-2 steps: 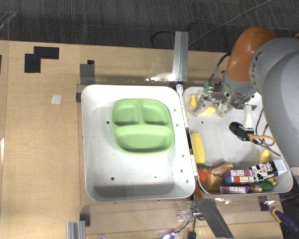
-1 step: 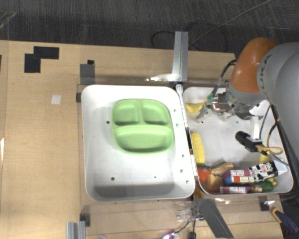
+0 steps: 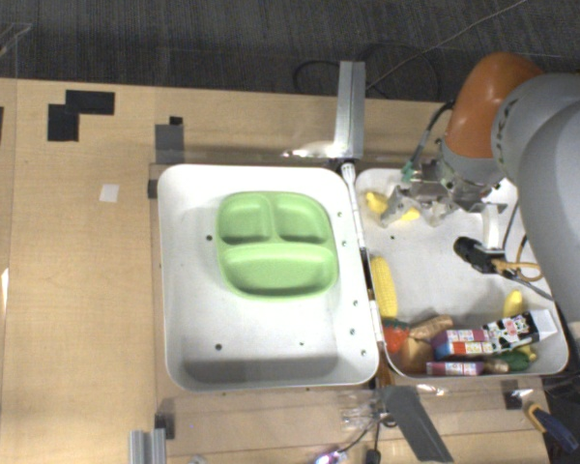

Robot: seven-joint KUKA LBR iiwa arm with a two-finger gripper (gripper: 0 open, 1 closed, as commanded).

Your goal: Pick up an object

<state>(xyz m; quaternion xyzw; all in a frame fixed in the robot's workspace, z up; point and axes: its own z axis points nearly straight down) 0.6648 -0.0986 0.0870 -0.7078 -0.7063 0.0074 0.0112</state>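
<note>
Two bins sit side by side, and my gripper (image 3: 418, 197) is down in the right bin (image 3: 435, 288) near its 11 o'clock corner, just beside a small yellow piece (image 3: 376, 202) that I judge to be the target. It looks like light, hard plastic toy food, probably smooth and a bit slippery, so I would take it across its narrow middle rather than by an end. It lies close against the bin wall, which leaves little room for a finger on that side. I cannot tell whether the fingers are spread or pressed together; the wrist hardware and cables hide them, and part of the yellow piece blurs into the metal. The left bin (image 3: 188, 336) holds a green tray (image 3: 274, 244). A corn cob (image 3: 384, 288) lies along the right bin's 9 o'clock wall, and a heap of small packets and toys (image 3: 469, 346) crowds the 6 o'clock edge, too jumbled to name singly. The arm (image 3: 551, 182) cuts off the bin's 3 o'clock side.
</note>
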